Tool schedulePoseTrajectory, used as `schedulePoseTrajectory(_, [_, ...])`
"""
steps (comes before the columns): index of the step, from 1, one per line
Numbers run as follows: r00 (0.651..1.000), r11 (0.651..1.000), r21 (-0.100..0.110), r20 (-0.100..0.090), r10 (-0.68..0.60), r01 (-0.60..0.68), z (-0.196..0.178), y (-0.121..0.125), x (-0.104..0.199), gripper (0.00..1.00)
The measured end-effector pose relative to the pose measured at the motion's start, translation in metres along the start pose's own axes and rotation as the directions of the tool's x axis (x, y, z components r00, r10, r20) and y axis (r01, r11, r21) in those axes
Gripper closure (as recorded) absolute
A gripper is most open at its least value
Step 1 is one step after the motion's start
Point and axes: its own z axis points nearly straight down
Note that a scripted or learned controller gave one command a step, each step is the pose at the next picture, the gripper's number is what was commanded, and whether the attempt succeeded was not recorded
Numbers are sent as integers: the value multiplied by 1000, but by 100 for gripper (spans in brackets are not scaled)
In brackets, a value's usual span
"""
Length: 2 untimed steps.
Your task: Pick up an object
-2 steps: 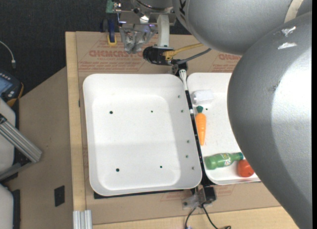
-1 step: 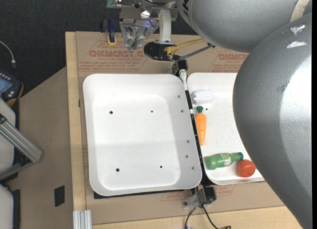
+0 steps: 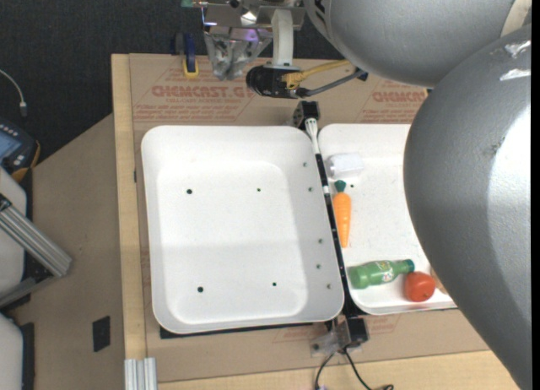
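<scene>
Red tomato: you've got a small round red plastic tomato (image 3: 419, 286) nearest you, in the right shallow white bin (image 3: 381, 148).
Green bottle: a green plastic bottle (image 3: 380, 273) lies on its side, touching that tomato.
Carrot: an orange plastic carrot (image 3: 342, 218) runs along the bin's left wall.
White piece: a small white object (image 3: 344, 163) sits beyond it.
Left bin: the left shallow white bin (image 3: 160, 211).
Gripper: the two-finger gripper (image 3: 226, 62) hangs at the far edge, above the cardboard; its grip you cannot tell.
</scene>
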Motion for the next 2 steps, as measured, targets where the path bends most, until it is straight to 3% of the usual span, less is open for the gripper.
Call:
schedulePoseTrajectory(1, [1000,1000,-3,0,-2,2,-11,0,1,100])
schedulePoseTrajectory(2, [1000,1000,5,0,4,-4,4,0,-2,100])
